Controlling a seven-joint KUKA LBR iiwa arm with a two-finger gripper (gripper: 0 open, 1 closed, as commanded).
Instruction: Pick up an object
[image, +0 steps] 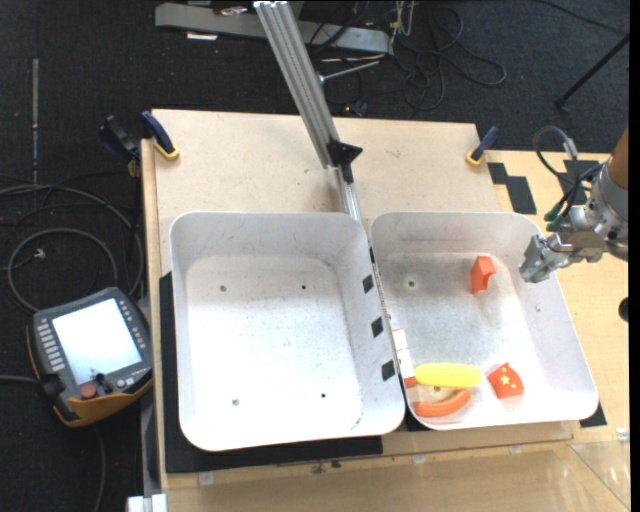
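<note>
While the gripper (535, 262) is hovering over the right bin's (560, 330) right rim, can't tell its grip, I'm seeing the orange block (483, 274) sitting just left, w/ bare floor around it.

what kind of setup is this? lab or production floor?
Most likely a robotics lab. A teach pendant lies on the dark floor among loose cables, the board is clamped at its corners, and the gripper hangs over a white bin of small toys.

We are seeing a teach pendant (90, 352) lying on dark floor left of the bench (250, 160), cables (40, 250) trailing nearby.
</note>
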